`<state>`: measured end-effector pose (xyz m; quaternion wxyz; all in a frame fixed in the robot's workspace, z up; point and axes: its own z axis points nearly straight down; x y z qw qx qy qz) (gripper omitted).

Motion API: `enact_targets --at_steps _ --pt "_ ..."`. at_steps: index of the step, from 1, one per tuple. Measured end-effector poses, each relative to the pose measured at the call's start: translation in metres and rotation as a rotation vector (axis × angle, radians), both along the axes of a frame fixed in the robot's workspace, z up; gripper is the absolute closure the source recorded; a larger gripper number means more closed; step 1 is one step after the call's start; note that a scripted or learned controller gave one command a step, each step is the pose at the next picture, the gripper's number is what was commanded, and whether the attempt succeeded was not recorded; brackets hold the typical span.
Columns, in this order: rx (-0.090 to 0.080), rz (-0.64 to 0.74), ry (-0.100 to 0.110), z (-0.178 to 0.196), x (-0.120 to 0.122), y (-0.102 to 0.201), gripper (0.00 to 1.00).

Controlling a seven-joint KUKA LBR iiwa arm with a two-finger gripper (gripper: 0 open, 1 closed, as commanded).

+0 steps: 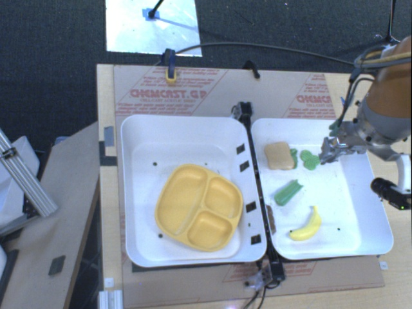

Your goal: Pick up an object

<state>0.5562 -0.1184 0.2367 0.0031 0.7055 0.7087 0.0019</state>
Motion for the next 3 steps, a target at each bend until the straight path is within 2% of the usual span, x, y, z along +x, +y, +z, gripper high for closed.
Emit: enact_targets --at_steps 1,2,3 --pt "0.000 0.000 0.002 0.015 0.001 0.000 1.00" --pt "0.003 0.005 0.005 0.020 0.000 0.051 1.00" --pt "0.003 0.003 0.007 0.003 -0.009 0.103 1.00"
